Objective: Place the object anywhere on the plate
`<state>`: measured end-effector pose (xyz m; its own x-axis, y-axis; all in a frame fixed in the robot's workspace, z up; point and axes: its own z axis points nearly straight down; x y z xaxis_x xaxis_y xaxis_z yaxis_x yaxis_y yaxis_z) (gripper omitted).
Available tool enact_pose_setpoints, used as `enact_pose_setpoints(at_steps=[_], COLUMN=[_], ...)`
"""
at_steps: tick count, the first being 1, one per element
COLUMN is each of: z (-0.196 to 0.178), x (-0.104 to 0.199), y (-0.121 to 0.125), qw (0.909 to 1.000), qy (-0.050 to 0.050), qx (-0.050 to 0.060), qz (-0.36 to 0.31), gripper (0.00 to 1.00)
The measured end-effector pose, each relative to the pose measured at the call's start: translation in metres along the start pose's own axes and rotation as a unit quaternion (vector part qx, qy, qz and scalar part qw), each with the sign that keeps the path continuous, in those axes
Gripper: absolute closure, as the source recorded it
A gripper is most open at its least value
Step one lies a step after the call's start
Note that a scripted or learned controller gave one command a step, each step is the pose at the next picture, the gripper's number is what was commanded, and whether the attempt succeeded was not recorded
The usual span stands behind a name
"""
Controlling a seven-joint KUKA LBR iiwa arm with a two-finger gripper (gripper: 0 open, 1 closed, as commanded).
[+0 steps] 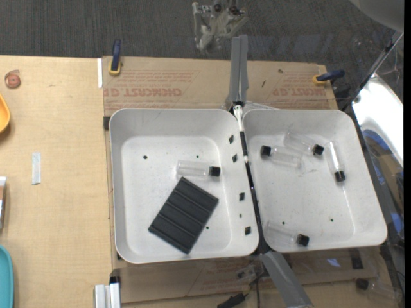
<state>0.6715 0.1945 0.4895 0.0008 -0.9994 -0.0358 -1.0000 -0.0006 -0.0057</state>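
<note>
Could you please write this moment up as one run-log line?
claw: above far edge, grip unclear | dark plate: left bin, bare | one vial beside it | four vials: right bin | placement: pending

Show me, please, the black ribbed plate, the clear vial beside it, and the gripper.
black ribbed plate [184,214], camera view, middle of its top face.
clear vial [194,169], camera view, its clear body.
gripper [217,19], camera view, its metal frame.

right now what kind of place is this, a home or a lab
Most likely a robotics lab bench. Two shallow white bins sit side by side on cardboard held by clamps. They hold a black ridged plate and clear vials.
</note>
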Motion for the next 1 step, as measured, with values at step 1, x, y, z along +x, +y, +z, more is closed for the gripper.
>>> enact_pose_setpoints(at_steps=[1], z=[-0.0077], x=[0.0011], y=[-0.002], qw=[1.0], qy=[-0.003], qx=[0.0], qz=[0.003], gripper=[1.0])
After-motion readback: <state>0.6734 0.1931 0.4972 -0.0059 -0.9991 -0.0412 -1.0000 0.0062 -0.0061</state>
